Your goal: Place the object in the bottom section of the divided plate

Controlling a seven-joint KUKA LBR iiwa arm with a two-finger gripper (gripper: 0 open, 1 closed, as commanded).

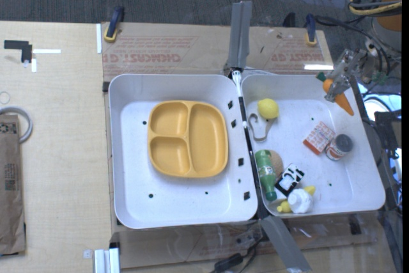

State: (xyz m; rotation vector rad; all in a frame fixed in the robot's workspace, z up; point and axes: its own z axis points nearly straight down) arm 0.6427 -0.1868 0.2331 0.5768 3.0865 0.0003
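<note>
pale wooden bench [51, 201], two white bins [128, 201]. one yellow divided plate [188, 137] in the left bin. at two o'clock, the gripper [339, 83] clamps one orange carrot [344, 101].

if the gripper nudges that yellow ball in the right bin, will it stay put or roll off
The yellow ball looks round and smooth, so it would probably roll at a light push. It lies on the flat white floor of the right bin, beside a metal hook, which might stop it.

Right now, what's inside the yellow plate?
Nothing can be seen inside the yellow divided plate; its three sections look bare. It sits in the left bin. Whatever lies under the plate is covered by it.
</note>
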